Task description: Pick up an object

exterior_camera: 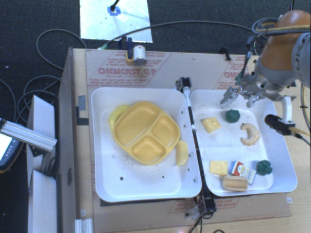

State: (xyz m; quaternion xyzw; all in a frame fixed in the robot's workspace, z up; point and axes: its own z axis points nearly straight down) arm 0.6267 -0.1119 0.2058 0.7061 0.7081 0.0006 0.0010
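Bread roll in right bin.

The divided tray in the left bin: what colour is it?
Yellow, seen in the camera view: tray.

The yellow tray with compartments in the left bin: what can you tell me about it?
The yellow tray looks like smooth moulded plastic, with rounded corners and three sunken sections: one large and two smaller. It lies flat, open side up, turned at a slant in the left bin. A paler yellow piece pokes out beneath its upper left edge, and another yellow piece touches its right corner.
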